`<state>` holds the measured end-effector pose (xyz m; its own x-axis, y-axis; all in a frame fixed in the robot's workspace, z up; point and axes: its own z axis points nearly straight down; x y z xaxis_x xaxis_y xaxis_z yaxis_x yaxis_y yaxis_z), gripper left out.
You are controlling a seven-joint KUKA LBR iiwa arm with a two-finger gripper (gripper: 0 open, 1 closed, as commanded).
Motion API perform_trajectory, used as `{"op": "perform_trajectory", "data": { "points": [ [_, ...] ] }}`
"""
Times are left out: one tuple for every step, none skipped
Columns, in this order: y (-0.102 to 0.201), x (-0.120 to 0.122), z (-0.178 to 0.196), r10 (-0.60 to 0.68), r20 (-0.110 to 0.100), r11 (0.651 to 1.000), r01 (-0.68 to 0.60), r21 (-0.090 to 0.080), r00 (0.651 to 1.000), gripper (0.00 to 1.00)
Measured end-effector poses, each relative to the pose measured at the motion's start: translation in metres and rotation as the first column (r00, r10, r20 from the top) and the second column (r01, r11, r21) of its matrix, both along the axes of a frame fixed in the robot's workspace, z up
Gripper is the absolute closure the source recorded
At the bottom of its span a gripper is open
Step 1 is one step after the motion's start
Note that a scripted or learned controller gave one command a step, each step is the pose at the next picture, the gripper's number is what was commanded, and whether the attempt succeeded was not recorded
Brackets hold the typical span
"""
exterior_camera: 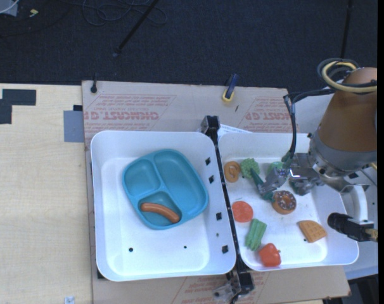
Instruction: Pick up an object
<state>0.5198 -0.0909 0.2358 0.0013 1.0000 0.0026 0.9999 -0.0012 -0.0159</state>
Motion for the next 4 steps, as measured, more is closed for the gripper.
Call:
{"op": "perform_trajectory", "data": {
  "points": [
    [0.0, 0.002, 0.006, 0.002, 0.011, 1.0, -0.002, -0.001, 1.0, 0.0],
    [-0.001, 0.007, -0.04, 0.001, 0.007, 1.0, -0.001, -0.001, 1.0, 0.0],
    [0.001, 0.007, -0.105, 0.001, 0.005, 1.0, -0.001, 0.0, 1.0, 0.0],
    [0.002, 0.007, -0.149, 0.0, 0.014, 1.0, 0.0, -0.001, 1.0, 0.0]
  ]
}}
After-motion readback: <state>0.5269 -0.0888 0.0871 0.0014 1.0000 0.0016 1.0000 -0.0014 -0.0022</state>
